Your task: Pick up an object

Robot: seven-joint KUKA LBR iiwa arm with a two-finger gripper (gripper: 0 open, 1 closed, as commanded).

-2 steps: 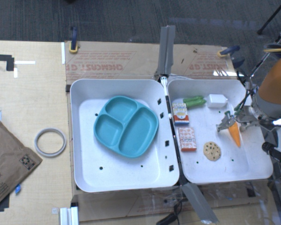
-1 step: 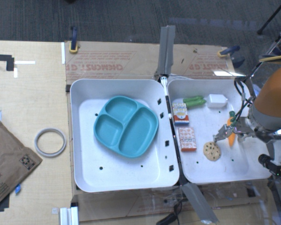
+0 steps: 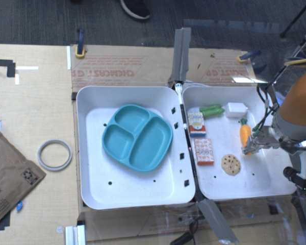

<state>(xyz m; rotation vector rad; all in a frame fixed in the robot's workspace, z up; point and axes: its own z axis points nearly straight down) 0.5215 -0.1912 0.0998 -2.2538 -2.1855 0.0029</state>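
The right-hand shallow white bin (image 3: 275, 182) holds the targets. Its small orange plastic carrot (image 3: 245, 133) lies at about three o'clock, touching the claw (image 3: 251, 146), whose grip I cannot tell; a straight-down close should suit. Crowding it: two small printed boxes (image 3: 200, 137), a round cookie (image 3: 230, 164), a green pod (image 3: 210, 109), a white block (image 3: 236, 108).

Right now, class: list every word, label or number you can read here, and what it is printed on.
"CHEMCAT", upside down in red, with more unreadable letters: cardboard sheet behind the bins.
"BOX": brown cardboard box, left edge.
Print on the two small cartons in the right bin: too small to read.
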